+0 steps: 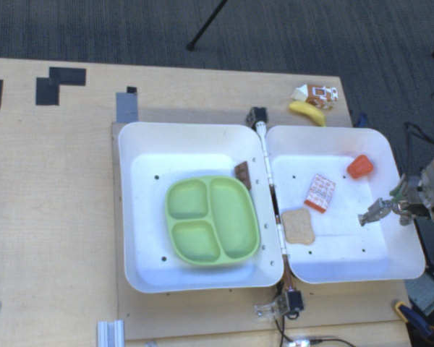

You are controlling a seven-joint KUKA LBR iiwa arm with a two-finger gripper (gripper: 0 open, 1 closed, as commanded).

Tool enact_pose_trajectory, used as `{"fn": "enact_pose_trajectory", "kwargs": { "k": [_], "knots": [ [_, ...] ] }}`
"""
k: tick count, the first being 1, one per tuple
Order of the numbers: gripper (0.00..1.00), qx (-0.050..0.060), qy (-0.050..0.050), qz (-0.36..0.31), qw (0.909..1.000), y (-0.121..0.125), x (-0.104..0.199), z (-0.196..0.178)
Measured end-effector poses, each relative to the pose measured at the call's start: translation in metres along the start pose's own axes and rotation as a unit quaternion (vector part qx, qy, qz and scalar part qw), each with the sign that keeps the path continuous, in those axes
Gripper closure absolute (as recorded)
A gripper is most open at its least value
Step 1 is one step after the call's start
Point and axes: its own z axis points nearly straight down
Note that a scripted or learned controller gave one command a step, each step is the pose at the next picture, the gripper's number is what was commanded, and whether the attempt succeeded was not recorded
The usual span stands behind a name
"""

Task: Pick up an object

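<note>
In the right bin [325,266] lie a tan slice of bread [299,226], a small red-and-white packet [320,192] and an orange-red piece [359,167] near the far right corner. My gripper [376,213] reaches in over the bin's right side, to the right of the packet and bread and below the orange-red piece. Its fingers stand open with nothing between them. A green three-compartment plate [212,220] rests in the left bin [141,194], with a small brown piece [241,170] by its far right edge.
A yellow banana [307,112] and a small white carton [317,92] lie on the bench behind the right bin. A black clamp [257,114] sits at the bins' shared far edge. Cables and a connector [286,306] lie at the front.
</note>
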Motion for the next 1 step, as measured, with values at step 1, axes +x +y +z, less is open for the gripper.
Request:
{"fn": "enact_pose_trajectory", "kwargs": {
  "k": [1],
  "knots": [
    [0.00,-0.001,0.000,-0.001,1.0000,0.0006,0.0301,0.0772]
  ]
}}
